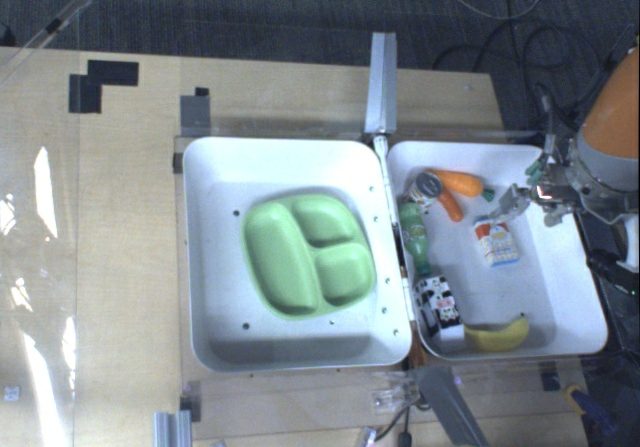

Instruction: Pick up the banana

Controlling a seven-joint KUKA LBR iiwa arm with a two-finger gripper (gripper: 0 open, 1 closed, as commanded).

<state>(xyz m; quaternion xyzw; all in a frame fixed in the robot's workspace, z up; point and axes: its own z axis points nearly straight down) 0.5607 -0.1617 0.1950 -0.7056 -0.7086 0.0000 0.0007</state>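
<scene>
The banana (499, 334) lies flat along the near wall of the right bin (585, 305), toward its near-left corner, curve opening upward in the view. Just beside its left end — touching or almost touching — sits a small black-and-white box (438, 303) against the bin's left wall. Farther up that wall lies a green bottle (413, 230), then a carrot (462, 185) and a small round grey object (430, 184) near the far corner. A white packet with red print (497, 242) rests mid-bin, well apart from the banana. The gripper (520, 197) sits over the far right part of the bin, near the carrot's green tip; cannot tell whether it is released or clenched, nothing visible in it. The left bin (210, 335) holds a green divided tray (308, 253).
</scene>
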